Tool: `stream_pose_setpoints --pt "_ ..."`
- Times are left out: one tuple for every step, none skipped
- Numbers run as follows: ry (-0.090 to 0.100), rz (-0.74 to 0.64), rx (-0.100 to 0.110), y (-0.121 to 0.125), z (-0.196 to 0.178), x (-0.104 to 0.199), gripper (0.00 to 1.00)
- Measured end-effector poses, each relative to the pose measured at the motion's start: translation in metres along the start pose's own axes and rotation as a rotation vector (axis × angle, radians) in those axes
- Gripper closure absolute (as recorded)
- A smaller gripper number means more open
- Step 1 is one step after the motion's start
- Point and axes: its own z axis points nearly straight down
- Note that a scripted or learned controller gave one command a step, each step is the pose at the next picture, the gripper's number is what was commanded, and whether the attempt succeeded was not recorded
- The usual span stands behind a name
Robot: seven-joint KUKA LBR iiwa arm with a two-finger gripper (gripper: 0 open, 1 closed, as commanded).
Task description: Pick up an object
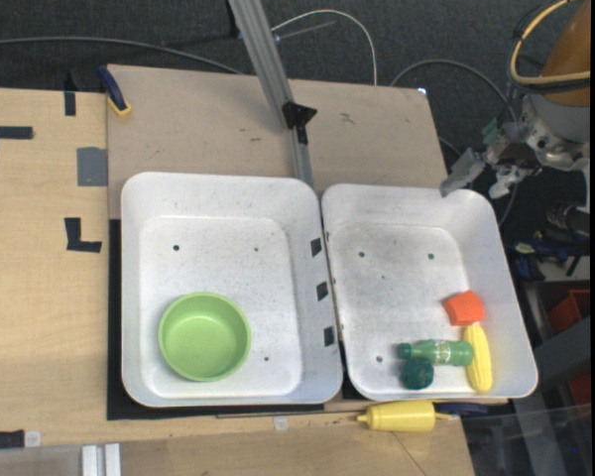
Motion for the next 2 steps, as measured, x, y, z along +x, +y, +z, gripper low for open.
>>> stream_pose_setpoints --pt "0.000 0.000 0.001 0.000 0.000 0.000 0.00" --pt "0.001 -0.001 0.004 0.008 0.048 0.003 0.00"
